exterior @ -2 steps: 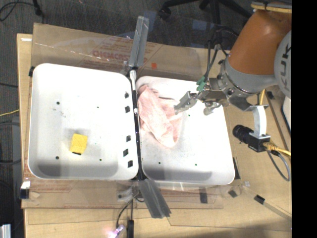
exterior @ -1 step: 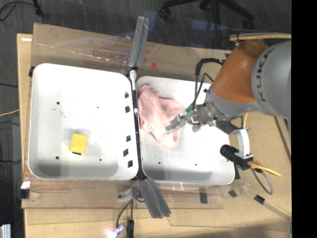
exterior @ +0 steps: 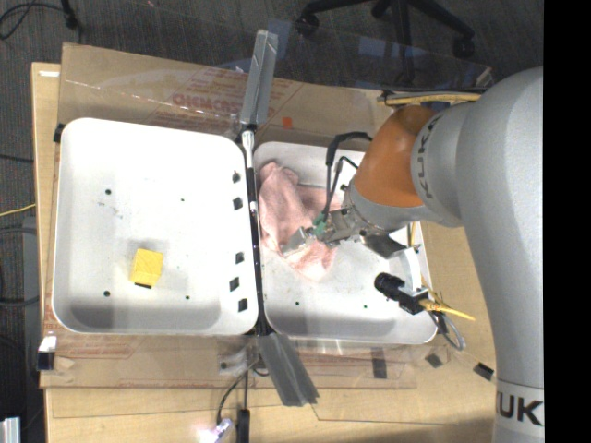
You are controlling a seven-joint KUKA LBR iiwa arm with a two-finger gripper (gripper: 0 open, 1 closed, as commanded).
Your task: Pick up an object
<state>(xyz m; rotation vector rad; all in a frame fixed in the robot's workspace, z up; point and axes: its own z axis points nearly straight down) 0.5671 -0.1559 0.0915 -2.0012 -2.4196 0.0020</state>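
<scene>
A crumpled pink cloth (exterior: 286,210) lies in the right bin (exterior: 351,317), against its left wall. My gripper (exterior: 303,239) reaches in from the right and sits low over the cloth's lower part, its metal tip touching or pressing into the fabric. The cloth hides how the tip stands. A yellow block (exterior: 147,267) lies alone in the left bin (exterior: 138,146), toward its front.
A grey divider bar (exterior: 250,155) runs between the two bins. The big grey arm with its orange band (exterior: 392,169) covers the right bin's right side. Cardboard lies under both bins.
</scene>
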